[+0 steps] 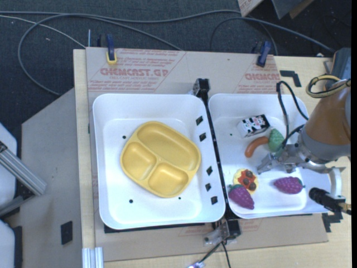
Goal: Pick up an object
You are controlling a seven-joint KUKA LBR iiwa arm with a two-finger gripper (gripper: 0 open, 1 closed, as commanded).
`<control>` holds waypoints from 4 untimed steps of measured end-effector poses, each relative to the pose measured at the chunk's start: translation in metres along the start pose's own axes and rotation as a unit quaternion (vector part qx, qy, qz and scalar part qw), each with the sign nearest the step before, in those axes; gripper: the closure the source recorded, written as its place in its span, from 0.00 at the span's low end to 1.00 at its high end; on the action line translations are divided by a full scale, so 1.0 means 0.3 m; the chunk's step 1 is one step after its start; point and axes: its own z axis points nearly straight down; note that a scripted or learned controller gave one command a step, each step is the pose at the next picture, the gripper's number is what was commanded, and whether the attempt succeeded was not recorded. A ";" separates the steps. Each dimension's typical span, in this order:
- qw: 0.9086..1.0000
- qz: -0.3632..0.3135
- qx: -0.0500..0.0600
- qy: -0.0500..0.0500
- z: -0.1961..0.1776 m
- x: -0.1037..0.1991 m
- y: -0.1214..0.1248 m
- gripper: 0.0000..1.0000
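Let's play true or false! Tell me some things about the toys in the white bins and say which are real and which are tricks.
1. The yellow tray lies in the left bin. True.
2. Two purple grape bunches, and, lie in the right bin. True.
3. The orange sausage sits on the yellow tray. False: it lies in the right bin, beside a green toy.
4. The gripper hangs over the left bin. False: it is over the right bin.
5. The yellow tray has compartments. True.
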 end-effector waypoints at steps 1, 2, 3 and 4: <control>1.000 0.000 -0.003 -0.001 -0.046 -0.002 0.004 1.00; 1.000 -0.001 -0.005 -0.002 -0.216 0.030 0.021 1.00; 1.000 -0.001 -0.005 -0.002 -0.371 0.016 0.045 1.00; 1.000 0.000 -0.004 -0.002 -0.430 0.017 0.048 1.00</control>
